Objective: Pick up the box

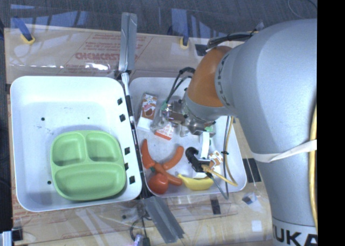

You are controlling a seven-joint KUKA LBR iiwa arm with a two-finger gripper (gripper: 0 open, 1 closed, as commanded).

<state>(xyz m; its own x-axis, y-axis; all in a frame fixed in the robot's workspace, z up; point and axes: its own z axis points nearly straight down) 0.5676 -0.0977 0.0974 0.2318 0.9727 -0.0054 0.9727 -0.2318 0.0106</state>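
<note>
A small red-brown box lies flat near the back left of the right bin, close to the divider. My gripper hangs low over the bin just right of the box, at the end of the grey arm with the orange band. A white packet with red print lies right under the gripper, partly hidden by it. I see nothing lifted off the bin floor.
At the front of the right bin lie two orange-red sausages, a tomato, a banana and a black-and-white item. A green divided plate sits in the left bin. The arm covers the right bin's right side.
</note>
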